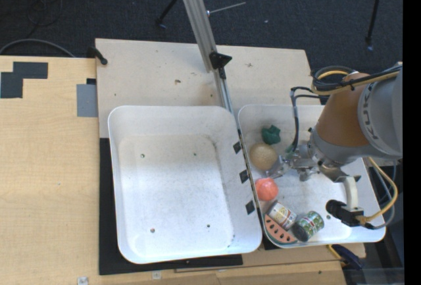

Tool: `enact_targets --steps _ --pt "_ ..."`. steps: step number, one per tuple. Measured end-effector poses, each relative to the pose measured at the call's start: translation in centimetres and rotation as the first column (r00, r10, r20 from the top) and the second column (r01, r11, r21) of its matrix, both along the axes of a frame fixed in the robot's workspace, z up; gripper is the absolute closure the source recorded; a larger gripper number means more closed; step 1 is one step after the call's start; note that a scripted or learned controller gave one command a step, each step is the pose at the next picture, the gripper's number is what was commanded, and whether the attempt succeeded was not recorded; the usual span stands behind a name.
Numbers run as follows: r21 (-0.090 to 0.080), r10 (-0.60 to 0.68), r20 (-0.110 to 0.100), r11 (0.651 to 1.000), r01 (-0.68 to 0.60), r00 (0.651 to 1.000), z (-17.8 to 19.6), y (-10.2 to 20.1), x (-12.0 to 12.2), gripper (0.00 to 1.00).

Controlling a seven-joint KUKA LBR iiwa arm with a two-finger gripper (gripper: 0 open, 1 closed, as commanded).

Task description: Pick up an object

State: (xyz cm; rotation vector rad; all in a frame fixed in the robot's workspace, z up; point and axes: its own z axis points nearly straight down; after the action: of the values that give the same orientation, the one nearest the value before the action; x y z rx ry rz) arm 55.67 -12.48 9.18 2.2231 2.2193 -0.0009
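Two white bins sit side by side on the bench (151, 73). Right bin (368, 235) holds a tan ball (263, 156), a green toy (271, 134), a red-orange ball (266, 189), a small jar (281, 214) and a green can (308, 224). The tool (294, 163) hangs low just right of the tan ball; its opening I cannot tell.

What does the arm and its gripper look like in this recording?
The arm is a thick rounded grey casing with a broad orange band above the wrist. Black cables loop along the wrist, and yellow ones sit near the base. The gripper is a small metallic grey assembly, too small for finer detail.
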Motion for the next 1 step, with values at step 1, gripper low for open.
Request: enact_targets --steps 1 --pt "0.002 -0.007 0.000 1.000 0.007 1.000 1.06 -0.12 -0.03 1.00"
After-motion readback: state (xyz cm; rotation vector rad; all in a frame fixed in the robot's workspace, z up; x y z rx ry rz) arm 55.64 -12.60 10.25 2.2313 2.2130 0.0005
